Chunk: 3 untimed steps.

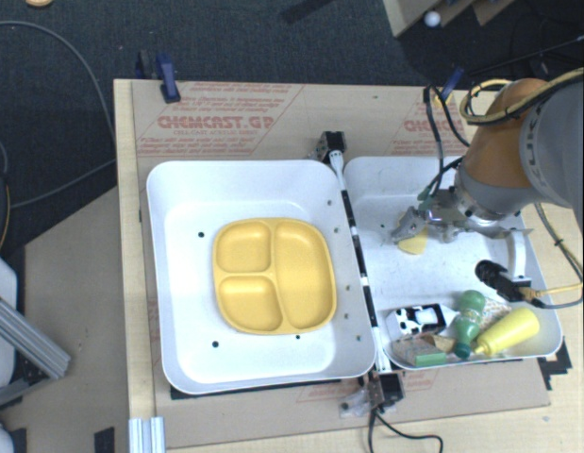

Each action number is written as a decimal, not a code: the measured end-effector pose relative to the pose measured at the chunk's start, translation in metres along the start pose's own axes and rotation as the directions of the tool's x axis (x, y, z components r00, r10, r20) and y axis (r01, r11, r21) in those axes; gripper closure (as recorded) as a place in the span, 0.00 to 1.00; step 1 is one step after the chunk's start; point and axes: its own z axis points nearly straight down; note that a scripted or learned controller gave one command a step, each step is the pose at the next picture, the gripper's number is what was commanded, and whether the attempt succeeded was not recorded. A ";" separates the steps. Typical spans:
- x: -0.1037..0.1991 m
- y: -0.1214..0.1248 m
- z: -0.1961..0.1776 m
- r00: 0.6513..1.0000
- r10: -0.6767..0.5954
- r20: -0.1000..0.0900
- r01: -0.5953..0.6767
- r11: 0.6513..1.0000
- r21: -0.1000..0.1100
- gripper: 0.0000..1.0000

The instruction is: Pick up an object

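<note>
My gripper [411,226] hangs low in the right bin [386,182], near its left wall, fingers spread moderately. A small pale yellow piece [413,243] lies just below the fingertips, touching or nearly so; I cannot tell whether it sits between them, so I claim no hold. It looks light, smooth and a little rounded, likely to slip, so I judge a grip across its narrow middle best. Along the bin's near edge crowd a yellow bottle [507,332], a green item [470,304] and a black-and-white item [419,318]. The left bin [178,253] carries a yellow divided plate [274,275].
</note>
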 end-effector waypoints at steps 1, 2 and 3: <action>0.000 0.001 -0.011 1.000 0.000 0.000 0.000 1.000 -0.003 1.00; -0.005 -0.065 -0.029 1.000 0.001 -0.001 -0.001 1.000 0.002 1.00; 0.025 -0.022 -0.121 1.000 -0.001 0.000 0.001 1.000 -0.003 1.00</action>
